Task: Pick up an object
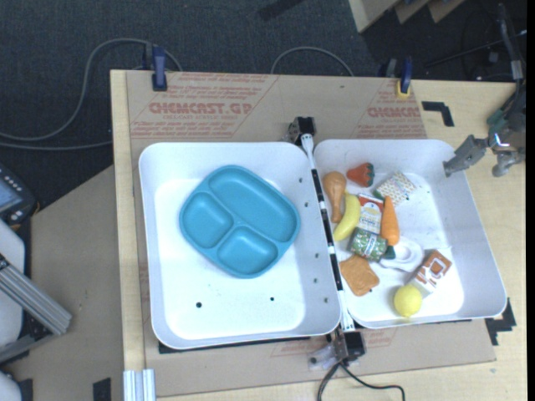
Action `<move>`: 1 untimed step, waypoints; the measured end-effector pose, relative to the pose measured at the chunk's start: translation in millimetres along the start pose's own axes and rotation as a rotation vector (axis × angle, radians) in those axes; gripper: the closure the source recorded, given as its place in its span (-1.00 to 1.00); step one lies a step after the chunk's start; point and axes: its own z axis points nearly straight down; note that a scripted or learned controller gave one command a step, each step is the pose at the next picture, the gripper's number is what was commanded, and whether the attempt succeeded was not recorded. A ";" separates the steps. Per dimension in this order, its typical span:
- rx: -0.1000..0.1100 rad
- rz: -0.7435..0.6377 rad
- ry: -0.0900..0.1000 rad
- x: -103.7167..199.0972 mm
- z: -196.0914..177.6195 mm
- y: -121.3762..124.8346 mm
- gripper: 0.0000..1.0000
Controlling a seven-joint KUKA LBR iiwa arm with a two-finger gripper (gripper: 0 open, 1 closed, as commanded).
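Two spread fingers, seemingly, on gripper [483, 158] beside right bin [476, 224].

A robotics lab or test cell is indicated. Two white bins [167, 307] are set on a tabletop [125, 224] covered by brown protective sheeting [251, 98] printed with a maker's name and held down by blue clamps [158, 60]. Cables [75, 98] are trailed across dark carpet [50, 23], and aluminium framing [29, 295] is seen at the left.
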 end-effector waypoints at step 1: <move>0.013 -0.003 0.006 28.2 136.6 4.2 -1.00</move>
